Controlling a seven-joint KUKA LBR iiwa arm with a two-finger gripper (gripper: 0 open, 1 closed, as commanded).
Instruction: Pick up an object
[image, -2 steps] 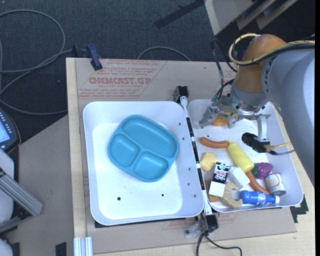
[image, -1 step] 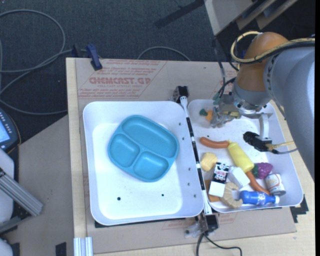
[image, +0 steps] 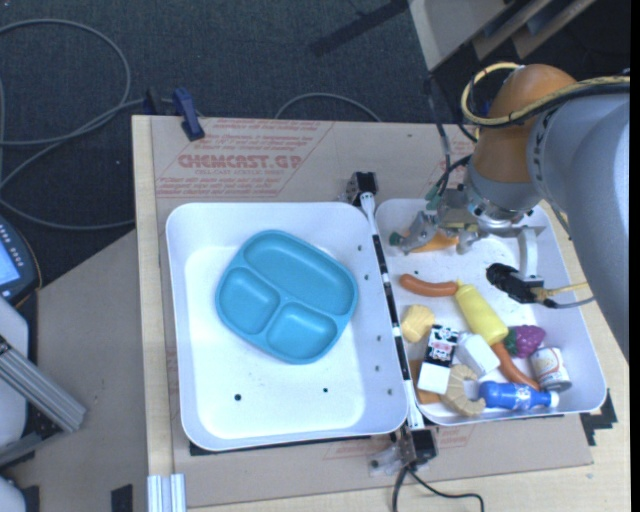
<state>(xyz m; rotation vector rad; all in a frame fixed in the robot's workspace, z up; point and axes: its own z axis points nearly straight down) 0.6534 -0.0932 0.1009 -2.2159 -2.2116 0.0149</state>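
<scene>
My gripper (image: 441, 224) hangs over the far left part of the right bin (image: 585, 352), below the orange wrist band. An orange toy with a green end (image: 424, 240) lies right under it, touching or nearly touching it; whether it is gripped cannot be seen. Nearer in the same bin lie a sausage (image: 430, 286), a yellow bottle (image: 481, 312), a yellow block (image: 417, 323), a black-and-white box (image: 441, 345), a purple toy (image: 527, 338), a small can (image: 550, 368) and a blue bottle (image: 515, 397).
The left bin (image: 190, 330) holds a blue divided plate (image: 288, 295). A black-edged divider (image: 385, 300) runs between the two bins. A blue clamp (image: 187, 112) sits at the bench's far left corner. Cables trail on the dark floor behind.
</scene>
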